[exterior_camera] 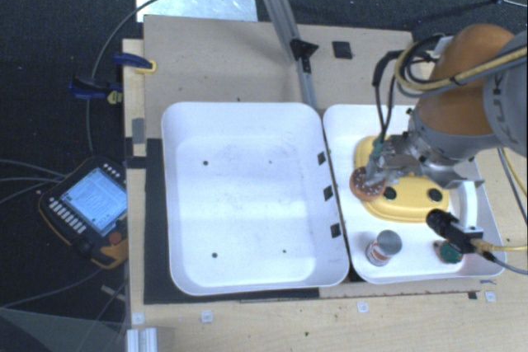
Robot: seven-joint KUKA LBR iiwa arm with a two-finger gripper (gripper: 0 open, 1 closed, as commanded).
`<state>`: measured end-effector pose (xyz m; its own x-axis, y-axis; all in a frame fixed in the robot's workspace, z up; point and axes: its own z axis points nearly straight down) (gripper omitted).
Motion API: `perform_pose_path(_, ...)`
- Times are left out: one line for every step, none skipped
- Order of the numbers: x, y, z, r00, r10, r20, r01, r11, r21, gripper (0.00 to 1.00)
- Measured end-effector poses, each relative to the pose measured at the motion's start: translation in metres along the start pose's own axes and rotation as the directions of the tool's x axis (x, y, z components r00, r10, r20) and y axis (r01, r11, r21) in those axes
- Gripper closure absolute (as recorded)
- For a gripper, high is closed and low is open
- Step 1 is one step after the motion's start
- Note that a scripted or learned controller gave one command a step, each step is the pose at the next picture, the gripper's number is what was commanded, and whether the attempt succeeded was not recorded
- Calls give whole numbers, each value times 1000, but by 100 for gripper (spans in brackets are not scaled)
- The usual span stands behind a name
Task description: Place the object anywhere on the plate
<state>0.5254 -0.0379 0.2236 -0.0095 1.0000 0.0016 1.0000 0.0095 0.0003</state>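
The gripper (381,169) hung low over the right bin (342,136), at the left edge of the yellow plate (412,195). If it held anything, I cannot tell. Just under it, a small round brown object (363,184) lay touching the plate's left rim, partly on it. It looked light and stiff, maybe a little fragile, so I judge that a gentle hold across its outer edge would suit it. Near the bin's front wall stood a small can (384,247).
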Motion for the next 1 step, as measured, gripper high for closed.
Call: perform_pose_path(49, 0, 9, 1000, -1, 0, 1, 1000, 0, 100)
